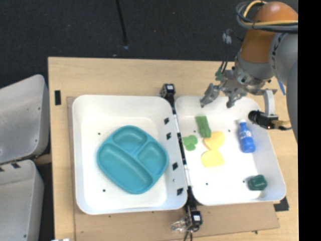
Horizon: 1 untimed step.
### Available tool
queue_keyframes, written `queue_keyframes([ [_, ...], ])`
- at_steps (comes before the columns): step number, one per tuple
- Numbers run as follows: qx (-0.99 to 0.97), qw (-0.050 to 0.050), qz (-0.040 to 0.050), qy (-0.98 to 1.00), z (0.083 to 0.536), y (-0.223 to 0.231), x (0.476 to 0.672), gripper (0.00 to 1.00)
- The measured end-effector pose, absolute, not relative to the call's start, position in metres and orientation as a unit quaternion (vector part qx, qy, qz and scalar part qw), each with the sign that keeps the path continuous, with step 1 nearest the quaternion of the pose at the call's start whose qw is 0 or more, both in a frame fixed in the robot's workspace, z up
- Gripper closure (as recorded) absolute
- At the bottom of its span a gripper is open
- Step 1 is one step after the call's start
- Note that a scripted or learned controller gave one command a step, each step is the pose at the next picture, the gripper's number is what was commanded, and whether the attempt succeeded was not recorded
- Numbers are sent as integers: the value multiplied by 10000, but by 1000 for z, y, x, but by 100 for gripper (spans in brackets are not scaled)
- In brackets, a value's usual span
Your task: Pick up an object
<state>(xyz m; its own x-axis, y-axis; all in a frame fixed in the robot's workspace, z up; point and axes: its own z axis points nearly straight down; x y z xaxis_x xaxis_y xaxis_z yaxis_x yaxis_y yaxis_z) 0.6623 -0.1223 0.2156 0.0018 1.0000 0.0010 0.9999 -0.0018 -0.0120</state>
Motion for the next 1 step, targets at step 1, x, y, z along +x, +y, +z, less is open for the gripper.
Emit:
queue_keyframes([
  [1,-7070,-6,-6,-7072,224,-122,665,0],
])
